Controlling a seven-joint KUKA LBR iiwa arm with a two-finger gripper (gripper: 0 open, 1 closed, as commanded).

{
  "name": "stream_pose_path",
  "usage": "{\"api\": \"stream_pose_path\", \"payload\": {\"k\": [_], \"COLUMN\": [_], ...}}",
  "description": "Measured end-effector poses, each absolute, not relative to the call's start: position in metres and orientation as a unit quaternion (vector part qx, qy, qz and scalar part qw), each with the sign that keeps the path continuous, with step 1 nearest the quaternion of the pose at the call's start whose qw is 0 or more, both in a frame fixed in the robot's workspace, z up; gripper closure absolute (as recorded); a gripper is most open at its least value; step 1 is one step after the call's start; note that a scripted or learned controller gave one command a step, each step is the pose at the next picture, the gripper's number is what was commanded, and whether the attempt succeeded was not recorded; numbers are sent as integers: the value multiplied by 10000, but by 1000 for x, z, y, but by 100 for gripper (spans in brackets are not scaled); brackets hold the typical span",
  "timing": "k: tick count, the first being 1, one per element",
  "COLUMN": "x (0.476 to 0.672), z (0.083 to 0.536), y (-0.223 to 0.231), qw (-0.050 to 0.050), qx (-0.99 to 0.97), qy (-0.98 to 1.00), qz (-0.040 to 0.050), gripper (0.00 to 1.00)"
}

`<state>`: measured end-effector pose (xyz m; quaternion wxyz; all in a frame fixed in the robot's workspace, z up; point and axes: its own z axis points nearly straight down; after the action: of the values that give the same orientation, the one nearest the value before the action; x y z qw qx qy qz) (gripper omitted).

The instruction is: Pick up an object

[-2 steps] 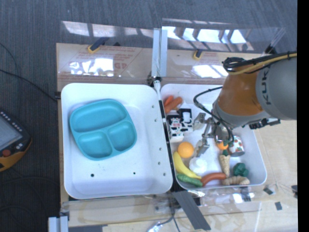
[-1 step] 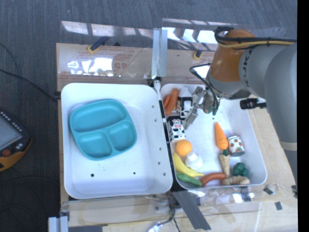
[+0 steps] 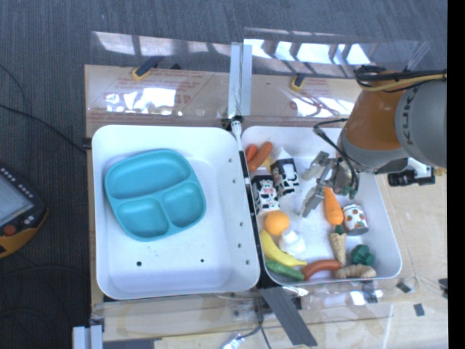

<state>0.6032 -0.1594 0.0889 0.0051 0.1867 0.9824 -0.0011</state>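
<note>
My gripper (image 3: 314, 184) hangs over the middle of the right bin (image 3: 387, 231), its two grey fingers spread open with only white bin floor between them. An orange carrot (image 3: 333, 206) lies just right of the lower finger, close to it but not held. Two black-and-white cow-patterned toys (image 3: 285, 176) sit left of the gripper. Below it lie an orange ball (image 3: 276, 222), a small white piece (image 3: 293, 243), a yellow banana (image 3: 273, 251) and a red sausage (image 3: 320, 268).
The left bin (image 3: 218, 267) holds a blue divided plate (image 3: 154, 193). In the right bin's lower right corner sit a patterned cup (image 3: 354, 218), a cone (image 3: 339, 246), a green broccoli (image 3: 361, 254) and a tan root (image 3: 356, 272). Two orange sticks (image 3: 258, 153) lie at its top left.
</note>
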Motion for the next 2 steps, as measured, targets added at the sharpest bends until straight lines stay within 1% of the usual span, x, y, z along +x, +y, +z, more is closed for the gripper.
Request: {"api": "stream_pose_path", "payload": {"k": [1,2], "x": [557,559], "z": [90,97], "y": [-172,-171], "qw": [83,79], "qx": [2110,2099], "qy": [9775,9777], "qz": [-11,-24], "gripper": [0,100]}}
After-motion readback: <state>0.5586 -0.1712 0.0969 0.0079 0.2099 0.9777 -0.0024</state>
